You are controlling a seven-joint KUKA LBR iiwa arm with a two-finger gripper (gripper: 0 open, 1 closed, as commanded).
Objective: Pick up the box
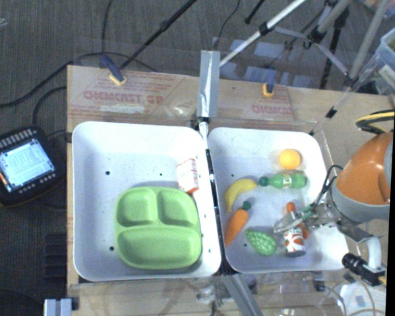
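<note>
Arm reached in from the right, orange band over the right bin. Gripper sat low in that bin, just above a small red-and-white can and beside a green bumpy thing. Could not tell whether the gripper was clenched or released; nothing visibly held.

The box (small, red and white) lay in the left bin, against its right wall, just above the green divided tray. Well apart from the gripper, across the wall between bins.

Other items in right bin: carrot, banana, green bottle, orange ball.

Judged step: approach not yet made; the arm was in the wrong bin for the box. Next move would call for lifting clear, crossing leftward over the divider, then descending on the box. The wall and tray crowd it, leaving little room.
</note>
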